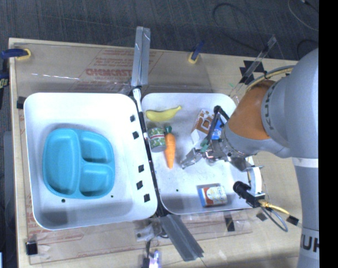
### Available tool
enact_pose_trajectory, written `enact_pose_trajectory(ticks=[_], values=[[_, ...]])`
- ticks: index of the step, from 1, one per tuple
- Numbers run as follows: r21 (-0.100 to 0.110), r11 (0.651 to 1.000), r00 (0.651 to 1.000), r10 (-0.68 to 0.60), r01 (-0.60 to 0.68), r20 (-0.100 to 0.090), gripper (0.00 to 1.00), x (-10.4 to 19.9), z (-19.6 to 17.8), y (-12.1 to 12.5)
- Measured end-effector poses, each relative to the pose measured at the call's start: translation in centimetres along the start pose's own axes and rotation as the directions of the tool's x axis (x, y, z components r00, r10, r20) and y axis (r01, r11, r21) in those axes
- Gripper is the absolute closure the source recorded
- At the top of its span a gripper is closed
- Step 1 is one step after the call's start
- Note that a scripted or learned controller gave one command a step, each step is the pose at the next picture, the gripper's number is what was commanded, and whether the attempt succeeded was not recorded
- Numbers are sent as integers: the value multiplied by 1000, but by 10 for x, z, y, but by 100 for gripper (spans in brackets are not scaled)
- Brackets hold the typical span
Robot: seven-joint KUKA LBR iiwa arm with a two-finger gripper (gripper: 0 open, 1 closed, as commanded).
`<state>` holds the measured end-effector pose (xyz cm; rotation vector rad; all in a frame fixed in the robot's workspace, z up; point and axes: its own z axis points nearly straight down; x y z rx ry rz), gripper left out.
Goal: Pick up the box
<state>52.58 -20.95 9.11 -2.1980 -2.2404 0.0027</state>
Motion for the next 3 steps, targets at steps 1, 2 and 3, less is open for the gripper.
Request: enact_pose_trajectory(ticks=[1,2,3], values=[[-2,1000,1000,-12,12,0,0,0,0,-49],[-3,1000,1000,-16,16,0,100,0,-11,-48],[-2,1000,1000,-17,17,1,0,1,-11,-48]])
